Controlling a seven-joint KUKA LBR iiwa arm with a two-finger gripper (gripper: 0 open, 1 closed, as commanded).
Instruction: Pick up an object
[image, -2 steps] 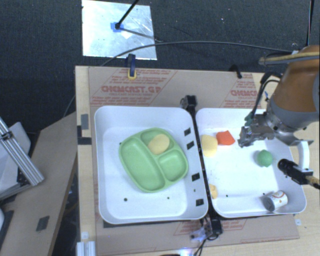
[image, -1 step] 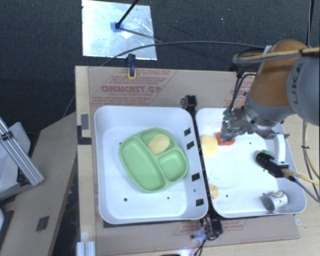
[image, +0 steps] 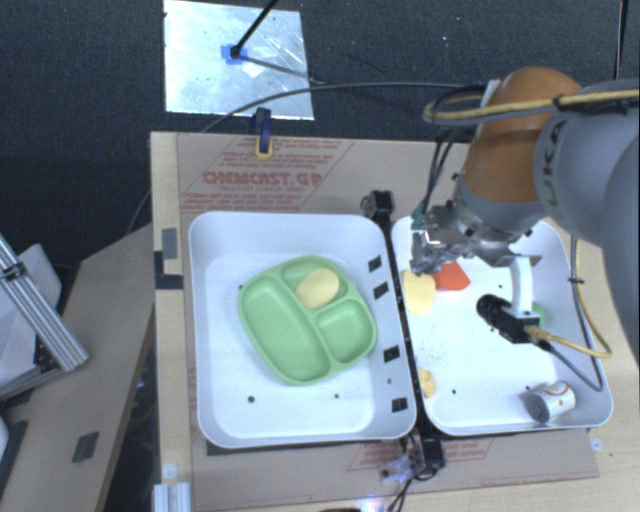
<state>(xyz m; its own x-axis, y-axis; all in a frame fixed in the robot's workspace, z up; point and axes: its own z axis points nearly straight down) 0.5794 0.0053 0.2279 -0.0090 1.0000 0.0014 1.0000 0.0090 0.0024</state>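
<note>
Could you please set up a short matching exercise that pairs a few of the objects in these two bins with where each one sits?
Things:
1. green divided plate
2. yellow lump
3. red piece
4. small can

Places:
A. in the right bin's near right corner
B. in a compartment of the plate
C. in the left bin
D. in the right bin, below the gripper

Pairs: 1-C, 2-B, 3-D, 4-A

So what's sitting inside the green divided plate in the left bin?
One pale yellow, rounded object lies in the green plate's upper compartment. The other compartments look bare. Whatever is beneath the yellow object is covered.
</note>
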